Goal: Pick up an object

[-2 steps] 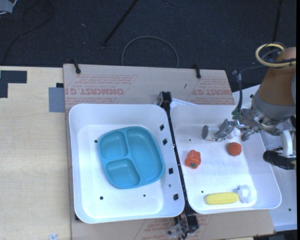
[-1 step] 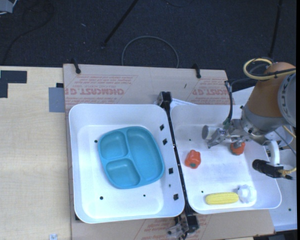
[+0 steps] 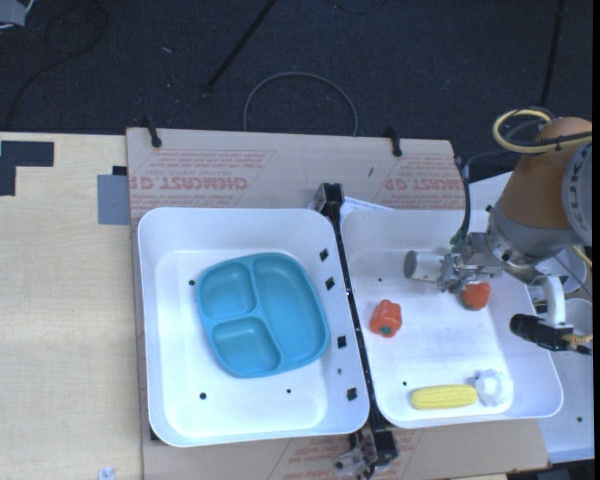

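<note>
Objects for picking lie scattered in the right bin [image 3: 525, 393], where the gripper [image 3: 458, 271] has reached in from the right, low over the bin's upper part. Whether it is released or clenched cannot be told from this view, since its metal tip is small and blurred against the white floor. Just beside the tip on the right sits a small orange-red object [image 3: 475, 295], touching or nearly touching the gripper body; nothing shows it being grasped. To the left of the tip lies a small grey cylinder [image 3: 411, 264], close by. Farther left and lower, an orange cup-like piece [image 3: 385, 318] rests on the bin floor, apart from the gripper. Near the bin's lower edge lies a yellow corn cob [image 3: 444, 397], with a small white object [image 3: 489, 386] just beside its right end. Behind the gripper rises the grey arm [image 3: 540, 218] with its orange band. Across the black divider, the left bin [image 3: 165, 308] holds a blue divided plate [image 3: 262, 314], three compartments up, tilted slightly. Both bins rest on a cardboard sheet [image 3: 280, 173] atop the pale wooden bench [image 3: 50, 318].
</note>
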Robot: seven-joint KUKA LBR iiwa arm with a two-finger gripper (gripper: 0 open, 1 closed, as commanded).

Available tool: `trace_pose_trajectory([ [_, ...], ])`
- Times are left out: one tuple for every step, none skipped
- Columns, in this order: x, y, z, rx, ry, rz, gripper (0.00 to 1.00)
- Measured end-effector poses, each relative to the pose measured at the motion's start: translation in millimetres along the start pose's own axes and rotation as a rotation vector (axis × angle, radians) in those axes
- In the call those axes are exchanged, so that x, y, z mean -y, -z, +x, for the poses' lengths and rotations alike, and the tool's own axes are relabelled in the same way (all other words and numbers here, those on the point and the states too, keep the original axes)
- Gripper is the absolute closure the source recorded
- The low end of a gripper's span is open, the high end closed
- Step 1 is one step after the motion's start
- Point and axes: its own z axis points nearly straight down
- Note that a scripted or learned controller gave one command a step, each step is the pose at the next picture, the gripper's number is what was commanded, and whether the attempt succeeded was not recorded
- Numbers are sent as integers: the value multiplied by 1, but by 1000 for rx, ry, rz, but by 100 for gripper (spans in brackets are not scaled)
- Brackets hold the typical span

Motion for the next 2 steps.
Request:
trace_pose_trajectory([
  [-3, 63, 1, 2, 4, -8, 100],
  [-1, 125, 1, 2, 4, -7, 100],
])
